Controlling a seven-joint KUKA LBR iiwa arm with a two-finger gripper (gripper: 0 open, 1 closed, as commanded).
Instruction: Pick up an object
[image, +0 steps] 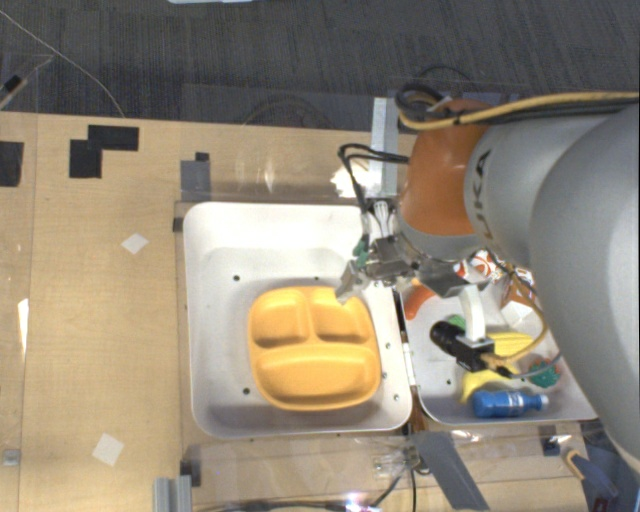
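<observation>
- Blue bottle (508, 403) lies on its side against the near wall of the right bin (437, 392), its cap pointing right.
- Just beyond the bottle sits a small yellow piece (478, 383), with a little green thing (545, 378) to its right; what either one is cannot be told.
- In the left bin (215, 300), a yellow tray (313, 350) rests flat in the near right part. It has one wide compartment on its near side and two smaller ones on its far side.
- The claw (350, 283) is low at the tray's far right corner, over the rim. Whether it is wide or narrow cannot be told, nor whether it touches the tray.
- An orange scrap (420, 297) shows in the far left corner of the right bin, under the wrist.
- The arm (560, 200) comes in from the right, covering much of the right bin, its orange band (435, 190) above the claw.
- On the bench (90, 330), black marks (100, 148) lie at the far left.
</observation>
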